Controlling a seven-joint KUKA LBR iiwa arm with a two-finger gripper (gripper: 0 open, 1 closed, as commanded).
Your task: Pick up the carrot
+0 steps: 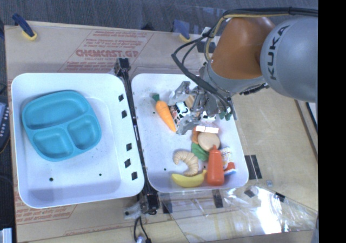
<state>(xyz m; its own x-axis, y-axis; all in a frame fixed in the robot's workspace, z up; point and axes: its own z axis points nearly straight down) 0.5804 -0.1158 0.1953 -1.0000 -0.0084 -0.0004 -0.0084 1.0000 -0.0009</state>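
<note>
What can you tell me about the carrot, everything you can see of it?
The carrot is a small orange toy, plastic-looking, with a green stub at its upper-left end and a tip pointing down-right. It lies flat and slanted on the floor of the right bin, in its upper left part. The gripper sits just to its right; contact cannot be judged.

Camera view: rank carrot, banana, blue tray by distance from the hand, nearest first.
Measured from the hand, which sits low in the right bin:
1. carrot, right bin, just off the hand toward the divider.
2. banana, right bin, at the near wall below the hand.
3. blue tray, left bin, across the divider and clearly farthest.
</note>
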